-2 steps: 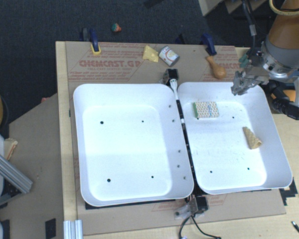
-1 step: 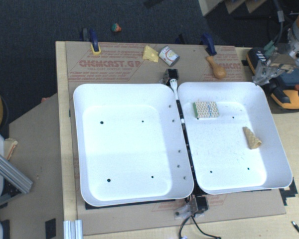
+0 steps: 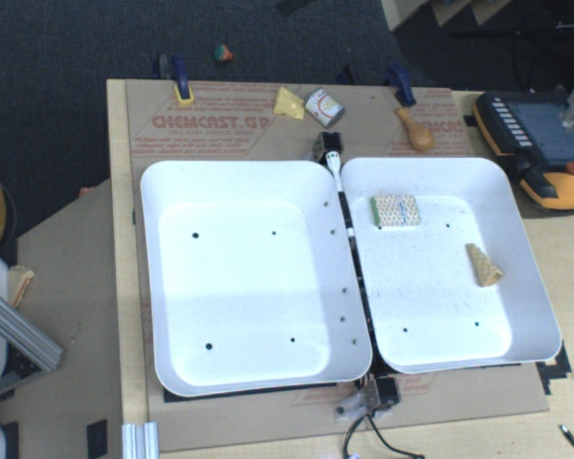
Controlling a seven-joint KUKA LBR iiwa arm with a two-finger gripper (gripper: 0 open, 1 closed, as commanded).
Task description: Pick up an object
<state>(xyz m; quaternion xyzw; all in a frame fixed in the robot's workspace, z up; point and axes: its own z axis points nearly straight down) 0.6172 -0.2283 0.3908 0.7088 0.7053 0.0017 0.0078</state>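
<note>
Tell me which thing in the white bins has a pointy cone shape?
The tan cone near the right bin's right side. The other item there, the speckled pad, is flat and rectangular.

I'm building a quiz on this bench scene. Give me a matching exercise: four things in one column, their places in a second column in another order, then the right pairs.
Things:
1. patterned pad
2. tan cone
3. yellow wedge
4. wooden peg

Places:
A. on the board behind the left bin
B. in the right bin, near its back wall
C. on the board behind the right bin
D. in the right bin, toward its right side

Pairs: 1-B, 2-D, 3-A, 4-C
</note>
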